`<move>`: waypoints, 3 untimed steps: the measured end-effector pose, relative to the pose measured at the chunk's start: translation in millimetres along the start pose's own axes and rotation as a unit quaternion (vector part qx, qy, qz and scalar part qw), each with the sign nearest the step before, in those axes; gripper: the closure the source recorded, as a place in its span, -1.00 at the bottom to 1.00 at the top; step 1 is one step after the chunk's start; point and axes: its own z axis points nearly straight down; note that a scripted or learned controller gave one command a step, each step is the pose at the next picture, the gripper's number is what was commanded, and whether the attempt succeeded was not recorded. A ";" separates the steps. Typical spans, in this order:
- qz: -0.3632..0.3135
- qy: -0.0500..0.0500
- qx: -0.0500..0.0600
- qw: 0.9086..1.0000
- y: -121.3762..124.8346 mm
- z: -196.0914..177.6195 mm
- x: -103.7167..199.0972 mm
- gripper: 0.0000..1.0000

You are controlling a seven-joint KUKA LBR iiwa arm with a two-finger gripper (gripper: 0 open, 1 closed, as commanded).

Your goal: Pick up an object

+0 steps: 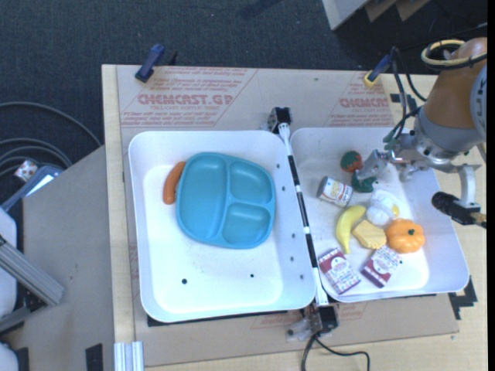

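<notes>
Looking down on the bench (232,91), two shallow white bins are sitting side by side on the brown board, and the arm (452,107) is reaching in from the right, its orange band showing above the grey wrist. The gripper (377,163) is hanging low over the upper part of the right bin (445,277), right next to a dark green and red piece of toy food (352,161) near the bin's back wall; how its fingers are standing I cannot tell, as the blurred metal parts are blending with the dark green shape below them. Nothing is showing clearly between them. Just left of that a small tin can (336,191) is lying on its side. Below the gripper a white object (382,205) is resting against a yellow banana (349,226), which is curving down toward the bin's middle. A tan block like a slice of bread (370,236) is lying just beside the banana, touching an orange pumpkin-like toy (404,236) on its right. Near the front edge two small red and white packets (338,271) and (381,266) are lying flat, close together. Over in the left bin (155,284), a blue divided tray (226,200) is lying in the upper half, and an orange carrot-like stick (171,182) is lying at its left rim, partly tucked against it. Two blue clamps (149,62) are gripping the board's far edge.
</notes>
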 end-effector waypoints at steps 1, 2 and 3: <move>0.000 0.000 -0.002 1.000 51.5 39.8 47.8 -1.00; -0.001 -0.002 -0.003 1.000 52.3 28.9 47.2 1.00; 0.000 0.000 -0.002 1.000 51.6 -60.8 147.0 1.00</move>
